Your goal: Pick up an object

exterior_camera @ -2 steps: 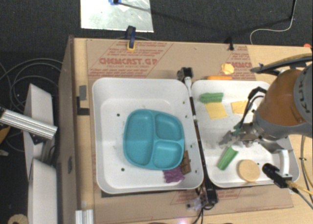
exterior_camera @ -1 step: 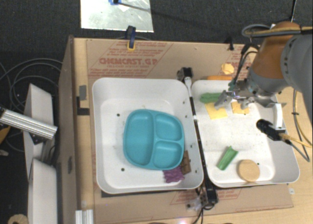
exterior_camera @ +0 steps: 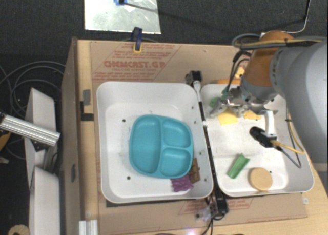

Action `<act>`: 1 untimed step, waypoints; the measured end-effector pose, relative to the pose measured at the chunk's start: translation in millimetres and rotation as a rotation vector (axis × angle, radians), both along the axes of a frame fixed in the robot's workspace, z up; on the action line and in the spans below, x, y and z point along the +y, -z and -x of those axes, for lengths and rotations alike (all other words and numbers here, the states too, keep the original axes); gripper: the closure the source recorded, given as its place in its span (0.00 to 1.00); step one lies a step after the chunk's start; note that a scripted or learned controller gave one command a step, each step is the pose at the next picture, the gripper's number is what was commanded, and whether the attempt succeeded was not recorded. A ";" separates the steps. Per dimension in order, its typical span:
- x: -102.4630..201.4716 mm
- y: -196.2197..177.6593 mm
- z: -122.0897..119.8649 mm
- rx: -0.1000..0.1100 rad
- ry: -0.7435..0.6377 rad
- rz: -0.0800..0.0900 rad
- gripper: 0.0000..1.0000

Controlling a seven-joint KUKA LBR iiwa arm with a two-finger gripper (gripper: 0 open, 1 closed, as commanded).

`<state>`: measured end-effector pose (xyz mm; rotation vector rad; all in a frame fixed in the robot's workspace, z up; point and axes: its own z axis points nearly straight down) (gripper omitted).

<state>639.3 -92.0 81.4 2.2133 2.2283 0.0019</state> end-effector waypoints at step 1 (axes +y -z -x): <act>-1.6 -14.1 -0.5 -0.004 -0.001 0.001 1.00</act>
